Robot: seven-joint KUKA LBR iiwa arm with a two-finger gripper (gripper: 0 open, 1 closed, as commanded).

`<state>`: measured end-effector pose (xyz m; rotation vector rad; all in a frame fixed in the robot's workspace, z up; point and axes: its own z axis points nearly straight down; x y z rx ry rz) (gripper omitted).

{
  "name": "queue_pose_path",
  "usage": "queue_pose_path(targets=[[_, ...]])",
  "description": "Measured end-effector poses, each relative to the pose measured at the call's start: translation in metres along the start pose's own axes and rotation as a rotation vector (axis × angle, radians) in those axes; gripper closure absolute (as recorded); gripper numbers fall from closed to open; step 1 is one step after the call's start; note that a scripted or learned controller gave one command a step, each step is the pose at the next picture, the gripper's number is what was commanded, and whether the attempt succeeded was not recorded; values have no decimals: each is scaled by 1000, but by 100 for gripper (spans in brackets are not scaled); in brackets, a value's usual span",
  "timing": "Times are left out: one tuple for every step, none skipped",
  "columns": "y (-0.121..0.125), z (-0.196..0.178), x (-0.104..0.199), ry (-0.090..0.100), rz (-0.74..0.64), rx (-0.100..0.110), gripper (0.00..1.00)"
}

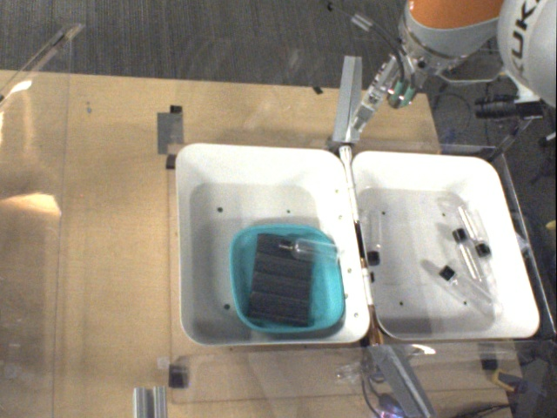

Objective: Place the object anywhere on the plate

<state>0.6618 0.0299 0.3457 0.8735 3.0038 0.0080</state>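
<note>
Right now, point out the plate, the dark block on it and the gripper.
plate (329,279): camera view, bare teal rim, right side.
dark block (280,281): camera view, middle of its ribbed top.
gripper (399,91): camera view, between its fingertips.

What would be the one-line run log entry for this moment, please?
arm: raised behind bins | gripper: above rear bench | teal plate: left bin, holds dark ridged block | right bin: clear tubes

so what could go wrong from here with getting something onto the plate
1. The clear items in the right bin are transparent and lie close together, so a grasp may slip or catch two.
2. A dark ridged block covers much of the teal plate, leaving little bare plate to land on.
</note>
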Motion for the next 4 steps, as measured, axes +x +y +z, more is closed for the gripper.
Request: queue_pose_path(targets=[[22,160,34,8,-87,3,100],[51,35,53,2,-109,-2,100],[54,-94,49,-1,-324,-3,100],[109,-92,66,2,-480,-3,100]])
